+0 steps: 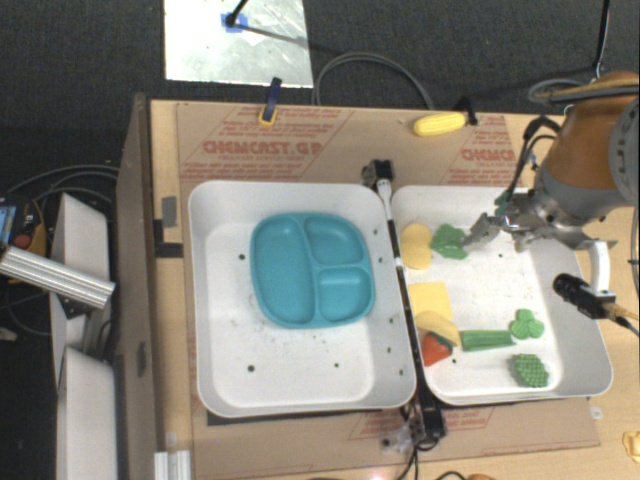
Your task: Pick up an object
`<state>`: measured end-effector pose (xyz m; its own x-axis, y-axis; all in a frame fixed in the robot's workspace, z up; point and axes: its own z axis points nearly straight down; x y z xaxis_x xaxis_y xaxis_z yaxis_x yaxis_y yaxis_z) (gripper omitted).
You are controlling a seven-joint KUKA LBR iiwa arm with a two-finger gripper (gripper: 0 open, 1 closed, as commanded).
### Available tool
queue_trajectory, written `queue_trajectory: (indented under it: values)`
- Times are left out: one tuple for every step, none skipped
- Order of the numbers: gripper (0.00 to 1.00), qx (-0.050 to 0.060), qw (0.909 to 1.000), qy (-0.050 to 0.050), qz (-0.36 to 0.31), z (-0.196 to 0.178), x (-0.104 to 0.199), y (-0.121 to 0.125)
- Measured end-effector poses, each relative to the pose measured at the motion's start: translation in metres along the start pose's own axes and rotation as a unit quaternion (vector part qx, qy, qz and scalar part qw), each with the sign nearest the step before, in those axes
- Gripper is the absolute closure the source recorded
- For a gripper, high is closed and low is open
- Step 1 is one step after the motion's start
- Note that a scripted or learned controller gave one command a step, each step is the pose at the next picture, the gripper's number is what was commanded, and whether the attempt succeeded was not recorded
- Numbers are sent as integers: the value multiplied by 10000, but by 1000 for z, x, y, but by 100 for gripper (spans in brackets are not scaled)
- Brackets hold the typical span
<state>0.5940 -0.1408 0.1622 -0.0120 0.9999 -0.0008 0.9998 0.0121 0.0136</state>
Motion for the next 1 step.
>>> queue_trajectory:
  values:
    - [0, 63, 10000, -5, 69, 78, -69, 7]
